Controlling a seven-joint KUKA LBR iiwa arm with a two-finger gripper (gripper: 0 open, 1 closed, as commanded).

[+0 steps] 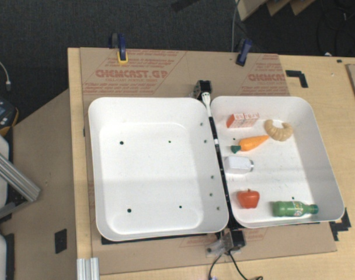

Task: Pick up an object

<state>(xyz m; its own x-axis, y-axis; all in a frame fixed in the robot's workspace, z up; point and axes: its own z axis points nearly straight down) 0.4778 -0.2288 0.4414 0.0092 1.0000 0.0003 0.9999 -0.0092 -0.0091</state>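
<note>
five objects lie untouched in right bin (317, 156): carrot (252, 143), bottle (294, 209).

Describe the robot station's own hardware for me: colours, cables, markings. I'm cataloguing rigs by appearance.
Two shallow white bins, the left bin and the right bin, sit on a brown board printed with red lettering. Two blue clamps grip the board's far edge. A black fitting sits between the bins, and a dark cable trails off the front.
</note>
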